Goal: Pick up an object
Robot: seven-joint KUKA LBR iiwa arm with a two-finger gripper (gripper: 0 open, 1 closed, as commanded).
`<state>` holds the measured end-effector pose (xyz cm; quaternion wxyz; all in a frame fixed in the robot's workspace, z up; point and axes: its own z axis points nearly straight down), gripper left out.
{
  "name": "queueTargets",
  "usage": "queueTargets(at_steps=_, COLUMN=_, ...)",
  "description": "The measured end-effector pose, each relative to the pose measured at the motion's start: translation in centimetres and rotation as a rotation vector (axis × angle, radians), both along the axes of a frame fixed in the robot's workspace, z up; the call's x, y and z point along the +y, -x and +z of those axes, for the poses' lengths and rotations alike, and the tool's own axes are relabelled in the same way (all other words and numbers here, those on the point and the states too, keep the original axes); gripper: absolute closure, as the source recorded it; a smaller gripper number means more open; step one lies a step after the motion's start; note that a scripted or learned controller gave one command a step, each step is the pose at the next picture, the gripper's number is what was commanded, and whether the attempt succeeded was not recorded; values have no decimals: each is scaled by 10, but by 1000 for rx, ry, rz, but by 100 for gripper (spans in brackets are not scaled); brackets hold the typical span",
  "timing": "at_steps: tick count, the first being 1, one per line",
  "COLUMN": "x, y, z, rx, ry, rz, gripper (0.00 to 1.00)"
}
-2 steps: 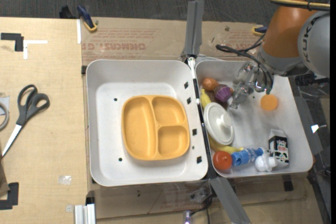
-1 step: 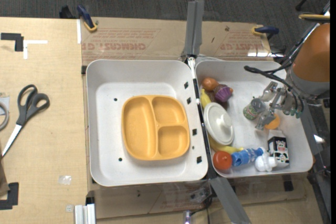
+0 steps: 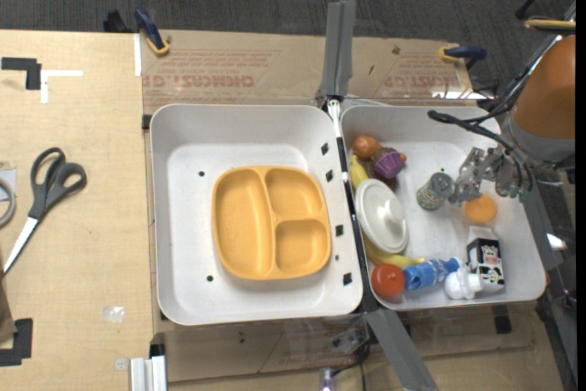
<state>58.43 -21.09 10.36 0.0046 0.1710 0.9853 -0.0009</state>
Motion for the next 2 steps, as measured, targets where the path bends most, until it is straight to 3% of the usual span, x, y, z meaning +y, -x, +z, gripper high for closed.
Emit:
queueTargets(at_steps=1, x=58, y=-9, z=133, rx=3, ry=-2, rz=-54, gripper=100)
queueTargets(at_steps=2, x=39, y=-40, z=-10, rx=3, ry=-3, rz=-311, gripper=100)
